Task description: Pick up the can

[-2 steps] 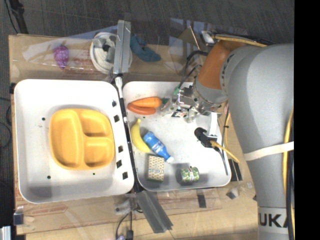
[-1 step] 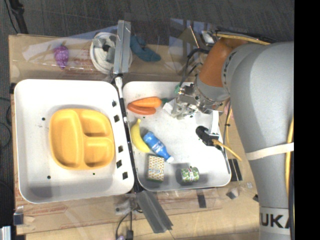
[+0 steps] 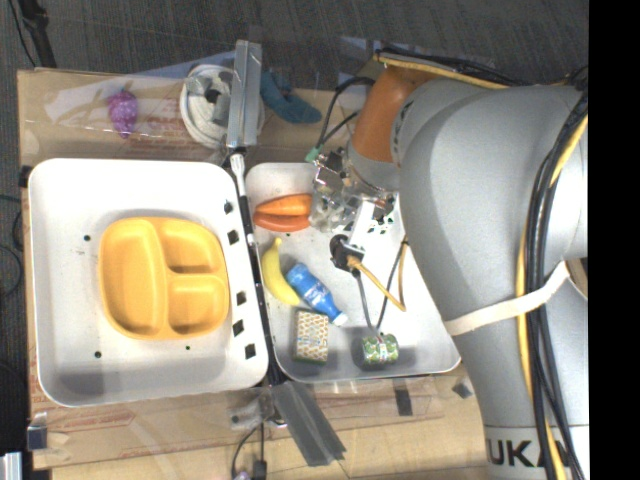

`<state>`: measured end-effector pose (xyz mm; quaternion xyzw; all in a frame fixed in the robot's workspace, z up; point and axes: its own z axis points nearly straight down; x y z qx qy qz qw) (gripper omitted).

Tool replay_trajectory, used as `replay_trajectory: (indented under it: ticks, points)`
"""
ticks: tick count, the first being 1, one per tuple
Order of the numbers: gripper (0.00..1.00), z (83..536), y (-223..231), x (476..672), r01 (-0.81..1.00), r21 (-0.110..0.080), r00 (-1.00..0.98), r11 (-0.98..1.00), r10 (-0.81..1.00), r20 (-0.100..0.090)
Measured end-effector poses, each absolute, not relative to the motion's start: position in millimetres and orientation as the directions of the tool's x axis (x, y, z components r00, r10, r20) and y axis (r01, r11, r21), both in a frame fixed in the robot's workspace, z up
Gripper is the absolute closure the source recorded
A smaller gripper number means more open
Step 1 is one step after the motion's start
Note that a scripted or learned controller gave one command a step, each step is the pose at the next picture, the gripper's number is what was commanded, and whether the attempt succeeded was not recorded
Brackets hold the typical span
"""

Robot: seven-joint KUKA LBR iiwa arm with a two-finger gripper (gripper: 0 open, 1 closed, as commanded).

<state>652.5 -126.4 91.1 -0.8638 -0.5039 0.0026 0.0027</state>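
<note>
The can, small with a green patterned label, lies on its side near the front edge of the right bin. My gripper hovers over the far part of that bin, just right of an orange carrot. It is well apart from the can, which lies toward the front of the bin from it. Nothing shows in its grasp.
A banana, a blue bottle and a patterned box lie in the right bin, left of the can. The left bin bears a yellow divided tray. The arm covers the right bin's right side.
</note>
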Motion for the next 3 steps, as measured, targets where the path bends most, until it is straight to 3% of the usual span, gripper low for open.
replay_trajectory:
  ticks: [1,2,3]
  points:
    - [1.00,91,-111,656.0,0.392,-0.005,0.920,-0.920,0.392,-0.004]
    - [1.00,90,-91,607.0,0.206,-0.006,0.978,-0.978,0.206,-0.008]
    - [1.00,90,-109,536.6,0.441,-0.006,0.897,-0.897,0.441,-0.004]
